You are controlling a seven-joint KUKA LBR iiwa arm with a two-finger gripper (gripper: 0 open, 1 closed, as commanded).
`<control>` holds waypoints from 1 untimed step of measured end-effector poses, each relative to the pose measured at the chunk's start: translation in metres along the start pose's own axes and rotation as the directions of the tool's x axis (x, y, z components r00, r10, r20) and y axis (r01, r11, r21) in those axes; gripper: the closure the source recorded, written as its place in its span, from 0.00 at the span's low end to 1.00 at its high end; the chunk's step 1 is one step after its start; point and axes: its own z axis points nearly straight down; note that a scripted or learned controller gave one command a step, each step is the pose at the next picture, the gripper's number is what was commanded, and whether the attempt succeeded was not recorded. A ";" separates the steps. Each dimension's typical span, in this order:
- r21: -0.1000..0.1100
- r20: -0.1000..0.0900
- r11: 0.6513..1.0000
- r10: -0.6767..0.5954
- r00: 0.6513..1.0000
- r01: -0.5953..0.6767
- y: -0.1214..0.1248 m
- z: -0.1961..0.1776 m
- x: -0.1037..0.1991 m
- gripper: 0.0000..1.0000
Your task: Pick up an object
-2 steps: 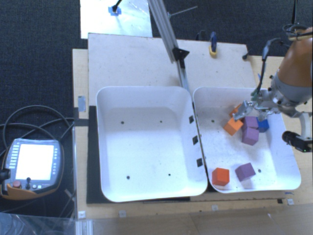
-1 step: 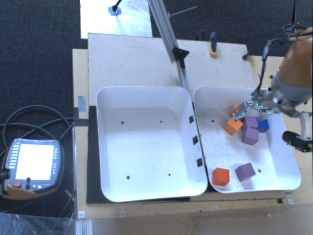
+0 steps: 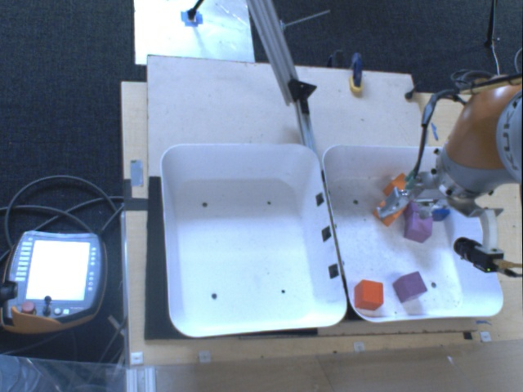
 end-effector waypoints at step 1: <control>-0.027 0.009 1.000 -0.001 1.000 0.002 0.007 0.020 -0.003 0.00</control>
